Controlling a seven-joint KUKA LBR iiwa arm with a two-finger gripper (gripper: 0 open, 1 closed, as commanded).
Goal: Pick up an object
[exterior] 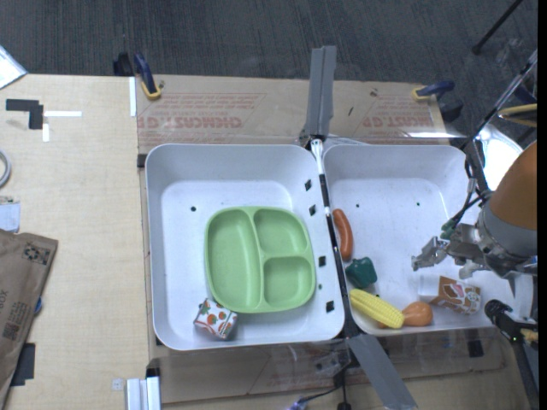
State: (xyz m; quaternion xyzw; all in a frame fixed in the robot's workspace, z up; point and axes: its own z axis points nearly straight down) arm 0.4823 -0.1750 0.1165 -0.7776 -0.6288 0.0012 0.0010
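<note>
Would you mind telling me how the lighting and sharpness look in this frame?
Camera view: even, soft light with faint shadows; the green tray and corn are sharp; the gripper is slightly soft; a bright glare patch sits on the arm by the right bin's far corner.

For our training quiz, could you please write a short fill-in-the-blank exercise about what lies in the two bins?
1. The green divided plate lies in the ____ bin.
2. The toy corn cob is coloured ____.
3. The small carton lies in the same bin as the ____.
4. The hot dog lies by the right bin's ____ wall.

Missing words: left; yellow; plate; left
</note>
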